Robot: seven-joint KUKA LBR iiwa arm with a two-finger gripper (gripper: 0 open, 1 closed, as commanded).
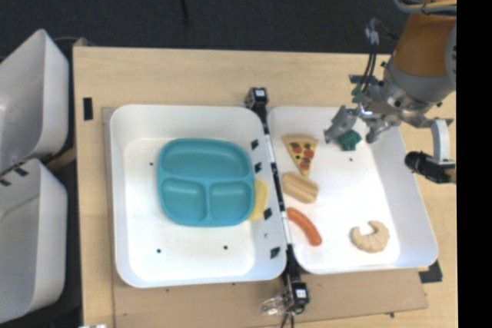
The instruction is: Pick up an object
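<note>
Sitting between gripper (354, 129) fingers, green object (350, 140)

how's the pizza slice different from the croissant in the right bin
The pizza slice is a flat triangle, yellow with red spots; the croissant is a plump, curved, pale tan lump. The pizza slice lies at the far left of the right bin, beside the divider; the croissant lies near its front right. The pizza slice is closer to the gripper. Both are toy foods lying loose on the bin floor.
</note>
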